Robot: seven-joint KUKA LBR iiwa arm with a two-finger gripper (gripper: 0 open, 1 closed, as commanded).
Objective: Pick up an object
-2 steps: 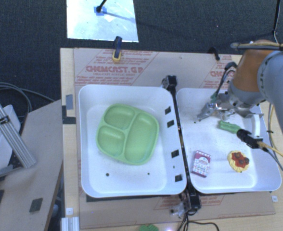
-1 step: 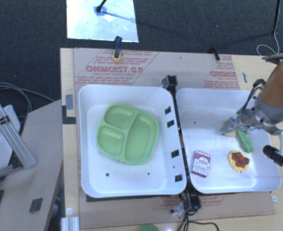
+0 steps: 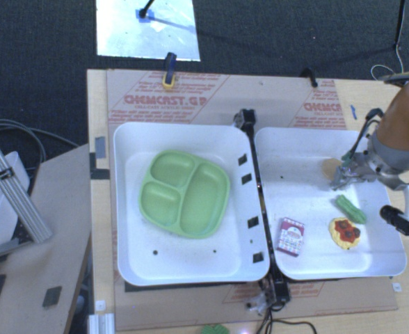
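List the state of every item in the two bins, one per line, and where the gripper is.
green divided plate: lying flat in the left bin, nothing on it.
small red and white box: lying in the right bin, near its left wall.
green pickle-like piece: lying loose, untouched.
yellow and red toy food: lying loose, just below the green piece.
gripper: low over the right bin, above the green piece.

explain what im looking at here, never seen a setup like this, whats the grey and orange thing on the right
That is a robot arm, seen by a camera fixed above the bench and looking down at a slant. Its gripper hangs low over the right bin, which holds a green piece, a red and yellow toy and a small pink carton. The left bin holds a green divided plate. I cannot tell whether its jaws are open, and nothing visibly sits between them.
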